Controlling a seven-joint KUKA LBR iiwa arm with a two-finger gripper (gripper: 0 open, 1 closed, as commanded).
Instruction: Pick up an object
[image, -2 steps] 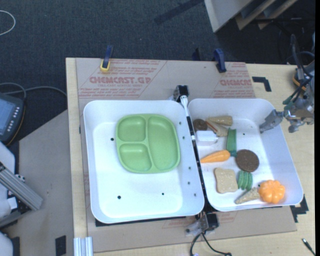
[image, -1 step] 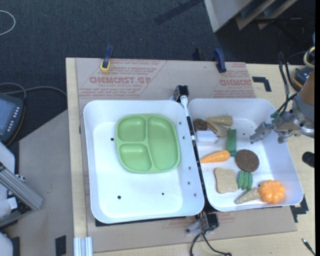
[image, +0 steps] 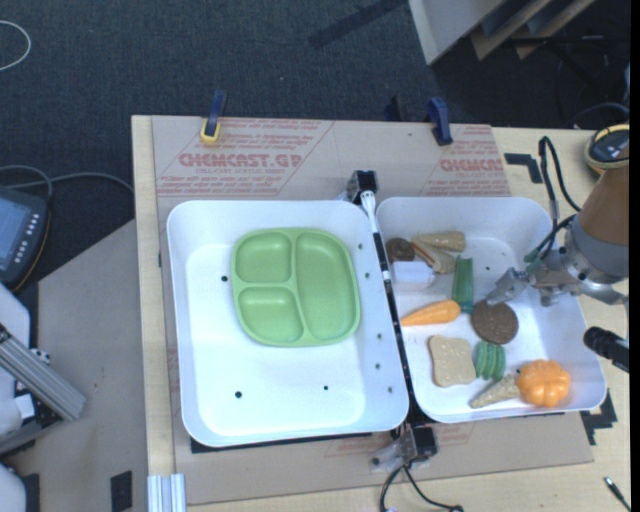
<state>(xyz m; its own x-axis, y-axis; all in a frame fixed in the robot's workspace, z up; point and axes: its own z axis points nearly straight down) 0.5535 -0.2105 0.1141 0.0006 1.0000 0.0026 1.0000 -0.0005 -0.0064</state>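
Two white bins (image: 190, 300), board (image: 250, 155) lettered CHEMCAST (red print)

Spread under everything, a brown board (image: 300, 150) printed with red CHEMCAST lettering, pinned along its far edge by 2 clamps: a yellow clamp (image: 212, 122) toward the left, a blue clamp (image: 438, 120) toward the right. On the board, 2 white bins side by side and touching, joined at the far end by a black clip (image: 362, 184). Flat in the left bin (image: 200, 400), toward its far half, a green plate (image: 296, 286) (3 compartments, upright). Beside it, the right bin (image: 480, 212). Beyond the board, dark blue carpet (image: 150, 50). At the left edge, a dark screen device (image: 18, 235) with a cable, and nearer, a grey metal rail (image: 40, 375).
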